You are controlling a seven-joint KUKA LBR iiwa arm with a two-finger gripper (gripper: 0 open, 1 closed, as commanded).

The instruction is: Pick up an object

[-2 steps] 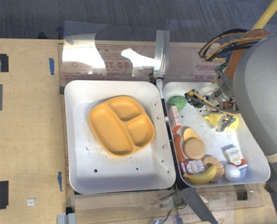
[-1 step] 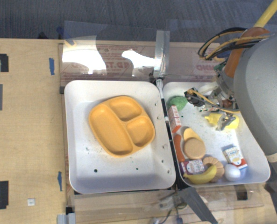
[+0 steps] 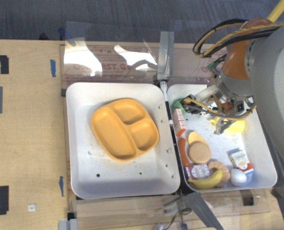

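Camera view from above the bench takes in two white bins side by side, and the right bin (image 3: 266, 171) serves as the landmark. To its left, touching along the shared rim, sits the left bin (image 3: 79, 176), with an orange divided plate (image 3: 125, 128) lying flat in its middle.

At the near edge of the right bin, a banana (image 3: 208, 180) curves along the wall. A white egg (image 3: 238, 177) rests just beside the banana's tip, toward the bin's near right corner. A small carton with a red base (image 3: 239, 158) stands just behind the egg. A round tan cookie (image 3: 199, 152) lies near the bin's middle, overlapping a yellow slice (image 3: 194, 138) behind it. Along the bin's left wall runs a long red and white tube (image 3: 179, 123), with a green item at its far end. A small purple and white packet (image 3: 199, 169) sits between the cookie and the banana.

The arm (image 3: 271, 80) reaches over the bin's far right part, its orange band above a tangle of cables. The gripper (image 3: 223, 110) hangs low over the far half of the bin, just above a yellow thing (image 3: 235, 126) on the floor there. Cables and shadow hide the claw, so I cannot tell how wide it stands or whether it has hold of anything.
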